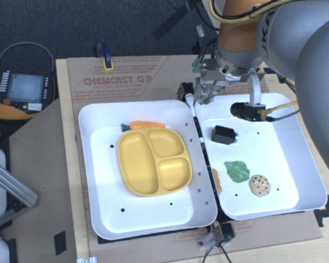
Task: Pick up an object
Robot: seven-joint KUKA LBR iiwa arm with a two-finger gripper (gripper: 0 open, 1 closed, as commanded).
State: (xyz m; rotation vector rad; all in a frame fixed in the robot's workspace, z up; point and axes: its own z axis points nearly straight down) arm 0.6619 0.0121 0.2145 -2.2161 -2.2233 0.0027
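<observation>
My gripper (205, 93) hangs over the back left corner of the right bin (288, 148), close to the rim between the two bins. A small black block (223, 134) lies just in front of it and a little to the right. Further forward in that bin are a green leaf-shaped piece (237, 170) and a round speckled cookie (259, 185). A thin orange piece (217, 181) rests against the right bin's left wall. In the left bin (100, 176) sits a yellow divided plate (154, 159), with a toy carrot (147, 124) behind it.
Both bins stand on a cardboard sheet (127, 75) with a blue clamp (107, 55) at its back edge. A handheld pendant (23, 89) with a coiled cable lies off the bench at the left. The grey arm covers the upper right.
</observation>
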